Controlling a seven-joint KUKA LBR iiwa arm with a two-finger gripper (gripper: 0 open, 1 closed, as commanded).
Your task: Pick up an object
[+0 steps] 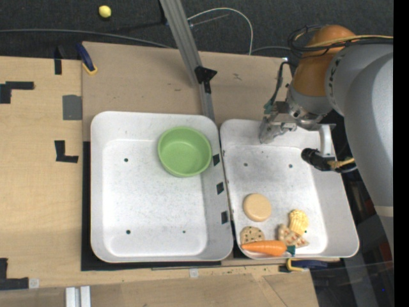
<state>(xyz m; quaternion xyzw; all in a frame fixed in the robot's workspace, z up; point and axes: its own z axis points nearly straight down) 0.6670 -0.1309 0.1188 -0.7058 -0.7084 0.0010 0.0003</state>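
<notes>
Where right bin's (332,235) near edge runs: carrot (264,249) | orange, lying flat

A bulky grey arm (367,94) with an orange band, black cables, and a seemingly metallic gripper (273,130).

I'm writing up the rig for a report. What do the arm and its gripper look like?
The arm is bulky and rounded, with a smooth grey shell and an orange band above the wrist. Thin black cables loop around that band. The gripper is a small grey metal part, with a black fitting beside it.
</notes>
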